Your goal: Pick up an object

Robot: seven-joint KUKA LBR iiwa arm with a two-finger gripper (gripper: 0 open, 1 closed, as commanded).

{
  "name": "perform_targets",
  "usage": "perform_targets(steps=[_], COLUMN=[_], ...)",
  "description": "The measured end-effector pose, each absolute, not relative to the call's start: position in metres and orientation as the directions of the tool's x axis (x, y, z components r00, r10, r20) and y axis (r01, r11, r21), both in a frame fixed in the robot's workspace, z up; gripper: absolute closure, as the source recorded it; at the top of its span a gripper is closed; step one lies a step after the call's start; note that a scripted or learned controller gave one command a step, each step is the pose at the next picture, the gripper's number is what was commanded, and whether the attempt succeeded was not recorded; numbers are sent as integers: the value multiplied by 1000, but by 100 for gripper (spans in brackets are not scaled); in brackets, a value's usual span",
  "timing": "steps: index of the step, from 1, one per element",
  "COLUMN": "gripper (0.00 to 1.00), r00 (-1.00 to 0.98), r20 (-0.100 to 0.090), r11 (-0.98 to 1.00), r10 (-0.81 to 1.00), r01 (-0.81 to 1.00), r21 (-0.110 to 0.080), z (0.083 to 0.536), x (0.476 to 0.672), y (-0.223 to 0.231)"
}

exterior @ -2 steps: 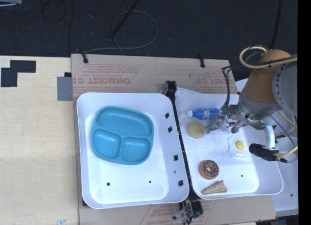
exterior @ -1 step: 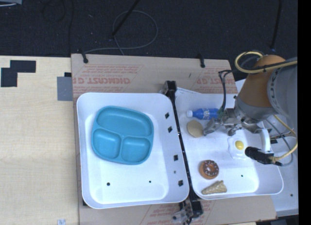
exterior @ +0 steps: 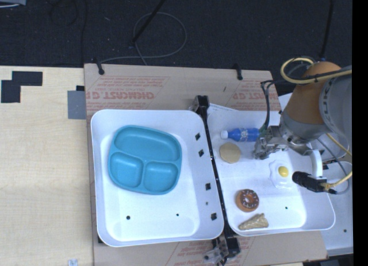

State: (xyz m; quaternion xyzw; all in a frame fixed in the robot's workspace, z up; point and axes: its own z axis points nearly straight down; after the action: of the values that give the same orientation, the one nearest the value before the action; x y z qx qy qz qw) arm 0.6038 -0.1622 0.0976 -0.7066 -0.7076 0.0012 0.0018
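The gripper [exterior: 263, 149] hangs low in the right bin [exterior: 299, 220], just beside the bottle [exterior: 242, 135] and cookie [exterior: 230, 153]. Its grip I can't make out. The donut [exterior: 248, 200] lies nearer me.

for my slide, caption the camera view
Claw over right bin beside water bottle; blue divided plate in left bin.

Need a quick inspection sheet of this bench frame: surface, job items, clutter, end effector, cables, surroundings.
Surface: two white bins, left bin and right bin, on cardboard sheet.
Job's things: right bin holds bottle, round cookie, fried egg toy, donut, cone.
Clutter: blue divided plate in left bin.
End effector: low beside bottle; holds nothing visible.
Cables: black loops on dark floor; yellow coil on arm.
Surroundings: wooden benchtop left.
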Motion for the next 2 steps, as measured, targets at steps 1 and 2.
perform_targets(steps=[1, 2], gripper=[100, 100], r00=[-1, -2], r20=[-1, 0], r11=[1, 2], r10=[1000, 1000], r01=[1000, 1000], r21=[3, 3], z=[147, 204], x=[613, 609], y=[-169, -161])
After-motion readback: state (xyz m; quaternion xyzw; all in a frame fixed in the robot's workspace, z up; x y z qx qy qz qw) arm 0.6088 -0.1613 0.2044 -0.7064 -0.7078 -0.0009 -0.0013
